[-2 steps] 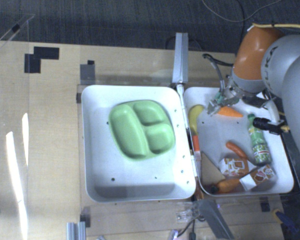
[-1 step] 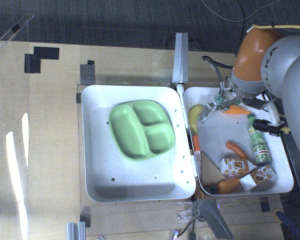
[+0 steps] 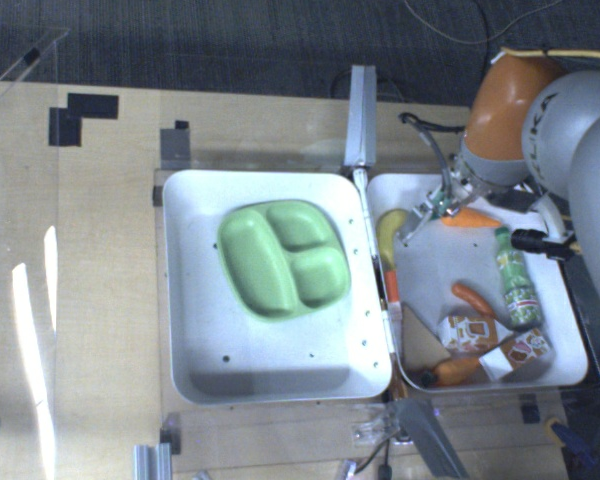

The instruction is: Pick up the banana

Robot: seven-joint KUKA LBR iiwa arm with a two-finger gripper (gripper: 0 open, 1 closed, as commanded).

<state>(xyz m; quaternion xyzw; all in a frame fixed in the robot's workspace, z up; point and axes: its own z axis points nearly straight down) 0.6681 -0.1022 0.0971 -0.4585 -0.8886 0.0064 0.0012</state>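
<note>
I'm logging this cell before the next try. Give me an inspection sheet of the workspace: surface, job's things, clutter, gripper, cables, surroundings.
Surface: wooden bench bearing a left bin and a right bin, side by side.
Job's things: banana lies in the right bin at its left wall, partly hidden by the gripper.
Clutter: green tray in the left bin; in the right bin a carrot, green bottle, sausage and small cartons.
Gripper: gripper low over the right bin's far left part, right beside the banana; finger state unclear.
Cables: black cable looped on the floor.
Surroundings: dark carpet beyond the bench.
</note>
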